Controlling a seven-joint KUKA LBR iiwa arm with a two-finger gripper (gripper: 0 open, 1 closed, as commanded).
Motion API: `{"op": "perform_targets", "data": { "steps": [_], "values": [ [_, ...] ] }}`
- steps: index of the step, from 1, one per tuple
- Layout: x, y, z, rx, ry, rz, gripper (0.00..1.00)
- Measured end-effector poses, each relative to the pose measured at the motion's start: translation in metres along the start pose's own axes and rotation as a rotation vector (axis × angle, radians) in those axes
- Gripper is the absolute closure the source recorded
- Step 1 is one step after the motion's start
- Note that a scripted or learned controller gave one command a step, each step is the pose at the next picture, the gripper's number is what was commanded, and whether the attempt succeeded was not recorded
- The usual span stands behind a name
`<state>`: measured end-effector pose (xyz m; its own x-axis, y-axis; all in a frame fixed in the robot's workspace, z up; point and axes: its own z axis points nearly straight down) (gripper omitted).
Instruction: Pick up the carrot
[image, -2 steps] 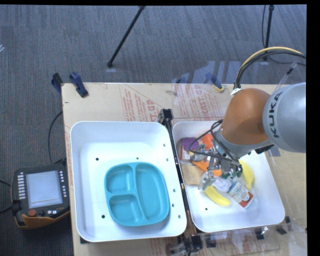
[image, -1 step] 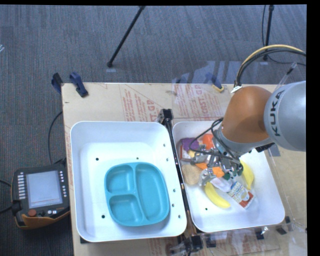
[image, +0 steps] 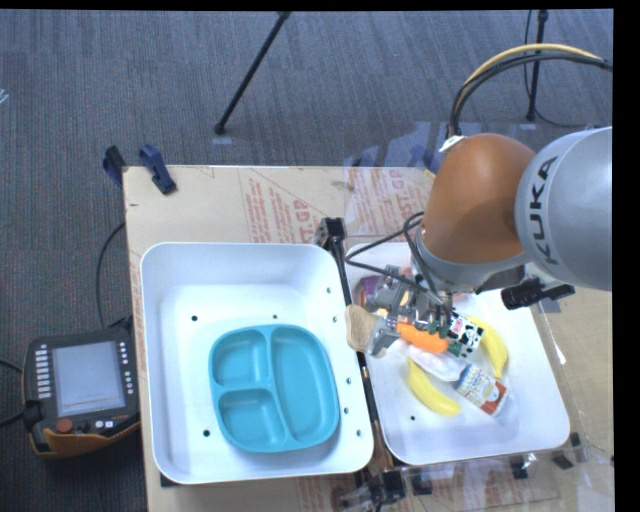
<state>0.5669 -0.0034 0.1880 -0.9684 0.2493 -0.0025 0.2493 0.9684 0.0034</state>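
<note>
You've got the arm (image: 520, 215) reaching in from the right and bent down over the right bin (image: 540, 425), with the orange band sitting big above the wrist. The gripper (image: 412, 318) is low in the upper left part of that bin, right over the pile of toy food. The carrot (image: 425, 337) lies just under and beside it, orange, angled across the bin and touching the gripper's hardware. Whether it sits between the gripping surfaces, you can't tell from this angle, and how wide the gripper stands is hidden by the wrist.

Around the carrot: a yellow banana (image: 432, 392) lies just below it, a second yellow piece (image: 494, 347) sits to its right, and a small black-and-white item (image: 462, 335) rests between carrot and that yellow piece. A small pouch with red on it (image: 481, 388) lies next to the banana. A tan piece (image: 359, 326) leans at the bin's left wall.

Over in the left bin (image: 180, 300), a blue divided plate (image: 273, 386) lies flat. On the floor at far left sits the teach pendant (image: 80, 392).
</note>
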Motion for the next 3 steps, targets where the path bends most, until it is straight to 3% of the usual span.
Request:
{"op": "perform_targets", "data": {
  "steps": [1,2,3],
  "values": [
    [0.084,-0.043,0.003,0.007,0.009,0.47,1.0],
    [0.096,0.016,-0.053,0.003,0.002,0.44,1.0],
    [0.096,0.015,-0.058,0.01,0.01,0.438,1.0]
  ]
}}
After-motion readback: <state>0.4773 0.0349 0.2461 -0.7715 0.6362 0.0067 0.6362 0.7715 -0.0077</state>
